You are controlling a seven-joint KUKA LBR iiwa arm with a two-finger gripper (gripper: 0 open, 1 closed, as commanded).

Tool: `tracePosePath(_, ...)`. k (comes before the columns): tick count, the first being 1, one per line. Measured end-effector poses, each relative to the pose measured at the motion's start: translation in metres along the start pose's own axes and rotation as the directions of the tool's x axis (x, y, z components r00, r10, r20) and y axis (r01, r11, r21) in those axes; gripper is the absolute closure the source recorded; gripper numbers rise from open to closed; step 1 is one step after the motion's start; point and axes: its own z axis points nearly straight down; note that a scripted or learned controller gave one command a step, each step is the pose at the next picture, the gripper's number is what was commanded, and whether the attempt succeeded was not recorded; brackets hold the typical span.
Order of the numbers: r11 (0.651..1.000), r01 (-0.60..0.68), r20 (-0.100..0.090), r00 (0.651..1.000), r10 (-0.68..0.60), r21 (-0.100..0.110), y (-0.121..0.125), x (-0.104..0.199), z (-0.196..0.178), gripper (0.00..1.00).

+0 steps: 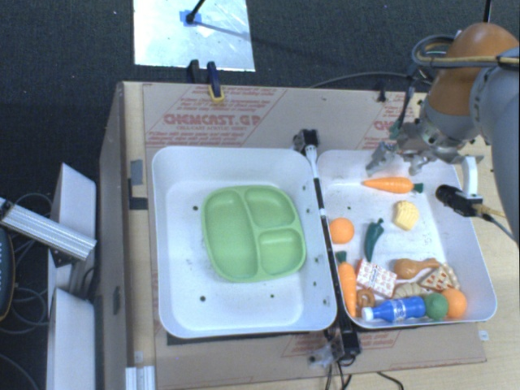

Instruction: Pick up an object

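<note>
Camera view: jaws (400, 158) spread open, holding nothing, above the right bin's (479, 254) far edge, carrot (388, 185) lying just below them, green plate (253, 231) in the left bin (183, 242), toy foods crowding the right bin's near corner.

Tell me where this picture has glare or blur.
Camera view: glare on the foil sheet at the top; the pincer over the right bin looks soft; the green tray and carrot are evenly lit and sharp.
</note>
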Motion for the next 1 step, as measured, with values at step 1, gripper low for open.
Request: tracePosePath(1,1.0,-0.005,-0.001,1.0,0.005,-0.002,-0.034,-0.0194,0.0226,0.0)
